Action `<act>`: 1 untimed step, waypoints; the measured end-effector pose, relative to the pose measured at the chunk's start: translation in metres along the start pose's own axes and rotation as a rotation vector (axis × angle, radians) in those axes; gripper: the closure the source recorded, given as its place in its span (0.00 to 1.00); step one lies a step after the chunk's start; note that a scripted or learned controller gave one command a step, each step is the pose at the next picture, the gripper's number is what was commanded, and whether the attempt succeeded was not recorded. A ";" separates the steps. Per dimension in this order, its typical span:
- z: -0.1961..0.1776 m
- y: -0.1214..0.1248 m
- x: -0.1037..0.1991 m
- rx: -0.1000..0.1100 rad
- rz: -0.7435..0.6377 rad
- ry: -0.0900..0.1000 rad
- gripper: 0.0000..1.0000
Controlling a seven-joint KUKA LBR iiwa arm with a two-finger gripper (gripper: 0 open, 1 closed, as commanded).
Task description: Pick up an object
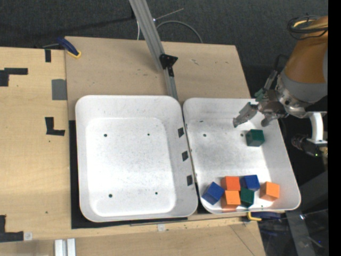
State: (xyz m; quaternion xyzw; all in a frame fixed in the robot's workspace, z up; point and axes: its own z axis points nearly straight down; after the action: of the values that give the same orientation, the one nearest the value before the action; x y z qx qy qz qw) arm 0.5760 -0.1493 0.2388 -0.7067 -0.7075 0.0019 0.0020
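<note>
In the right bin [213,143], a dark green cube [255,137] lies alone toward the far right side. My gripper [251,122] hangs just above and slightly behind it, open, with its two fingers spread and nothing between them. Along the bin's near edge sits a cluster of cubes: a blue one [213,192], an orange one [232,183], another blue one [250,182], an orange one [232,198], a green one [246,196] and an orange one [270,190].
The left bin [128,153] adjoins the right one. A slanted metal bar [152,31] runs from the top of the view down to the bins' shared far corner. The arm's orange band [309,52] is at the right.
</note>
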 end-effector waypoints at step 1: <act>0.055 0.009 0.002 0.001 0.000 0.000 0.00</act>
State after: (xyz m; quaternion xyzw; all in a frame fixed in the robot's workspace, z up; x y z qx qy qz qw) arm 0.5851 -0.1477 0.1841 -0.7066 -0.7076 0.0022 0.0024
